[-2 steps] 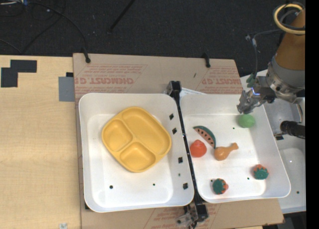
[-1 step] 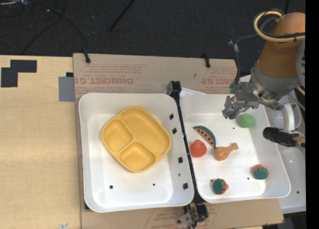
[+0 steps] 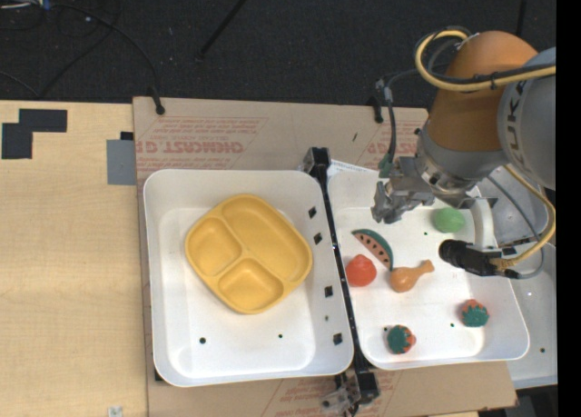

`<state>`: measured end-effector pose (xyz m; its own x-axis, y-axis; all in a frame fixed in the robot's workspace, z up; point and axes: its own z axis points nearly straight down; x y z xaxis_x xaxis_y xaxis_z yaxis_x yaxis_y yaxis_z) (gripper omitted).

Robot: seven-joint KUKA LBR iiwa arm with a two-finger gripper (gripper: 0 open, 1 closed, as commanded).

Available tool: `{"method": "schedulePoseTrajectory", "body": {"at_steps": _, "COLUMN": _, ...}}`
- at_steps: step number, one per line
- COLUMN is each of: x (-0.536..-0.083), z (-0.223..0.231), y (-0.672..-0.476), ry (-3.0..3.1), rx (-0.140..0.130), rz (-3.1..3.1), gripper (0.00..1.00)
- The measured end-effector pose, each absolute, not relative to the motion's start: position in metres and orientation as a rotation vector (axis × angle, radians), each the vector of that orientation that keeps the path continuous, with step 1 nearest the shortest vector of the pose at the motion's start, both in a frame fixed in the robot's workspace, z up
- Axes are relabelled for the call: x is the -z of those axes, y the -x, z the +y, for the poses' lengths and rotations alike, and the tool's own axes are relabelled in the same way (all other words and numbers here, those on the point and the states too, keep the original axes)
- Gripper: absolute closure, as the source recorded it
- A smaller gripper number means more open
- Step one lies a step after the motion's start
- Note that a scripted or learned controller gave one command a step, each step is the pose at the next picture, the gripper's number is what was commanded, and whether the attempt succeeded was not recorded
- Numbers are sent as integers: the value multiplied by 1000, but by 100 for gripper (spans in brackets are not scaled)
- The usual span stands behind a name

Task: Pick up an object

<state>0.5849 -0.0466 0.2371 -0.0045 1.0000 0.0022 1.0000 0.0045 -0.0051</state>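
Observation:
My gripper (image 3: pixel 388 206) hangs over the back of the right bin (image 3: pixel 508 347), above and a little right of a watermelon slice (image 3: pixel 373 245). Nothing shows between its fingers. A red tomato (image 3: pixel 360 270) lies just below the slice, and an orange chicken drumstick (image 3: pixel 410 274) lies to the tomato's right. A green round piece (image 3: pixel 448 220) rests to the right of the gripper, partly behind the wrist. Two small green-and-red toys sit near the bin's front, one (image 3: pixel 399 339) in the middle and one (image 3: pixel 473 313) at the right.
The left bin (image 3: pixel 172 224) holds a yellow three-compartment plate (image 3: pixel 248 252). A black divider rail (image 3: pixel 331 261) runs between the two bins. Cardboard lies under both bins, with the wooden bench to the left.

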Motion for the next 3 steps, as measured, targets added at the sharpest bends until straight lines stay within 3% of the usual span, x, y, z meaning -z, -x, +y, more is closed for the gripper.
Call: {"method": "schedulePoseTrajectory", "body": {"at_steps": 3, "x": -227, "z": 106, "y": -564, "ry": 2211, "rx": -6, "rz": -2223, "gripper": 100}}
